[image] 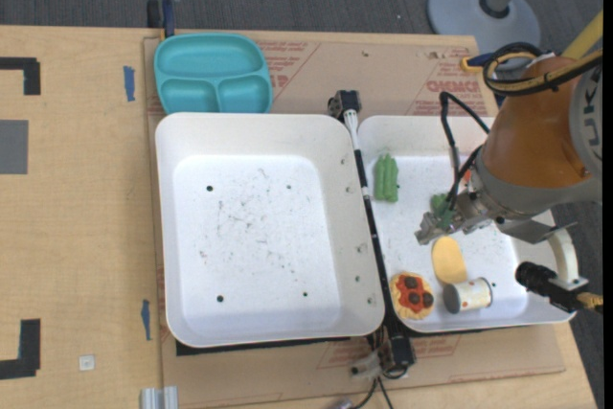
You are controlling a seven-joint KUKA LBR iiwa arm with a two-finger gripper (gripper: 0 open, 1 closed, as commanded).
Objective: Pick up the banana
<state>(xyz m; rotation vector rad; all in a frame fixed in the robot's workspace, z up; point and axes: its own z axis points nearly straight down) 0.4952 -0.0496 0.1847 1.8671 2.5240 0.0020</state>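
Note:
The banana (pixel 448 261) shows as a short, rounded yellow piece lying in the right bin (pixel 417 144), toward its front. My gripper (pixel 433 225) hangs low over that bin, just above and slightly left of the banana. The grey wrist and orange band rise to its right. Nothing yellow is lifted off the bin floor. A small green thing (pixel 442 203) peeks out right behind the gripper, partly hidden by it.
The right bin also holds a green ridged vegetable (pixel 385 177) at the back left, a red pizza-like toy (pixel 413 295) and a white cylinder (pixel 469 294) at the front. The left bin (pixel 259 225) lies beside it. A teal divided tray (pixel 213 72) sits behind.

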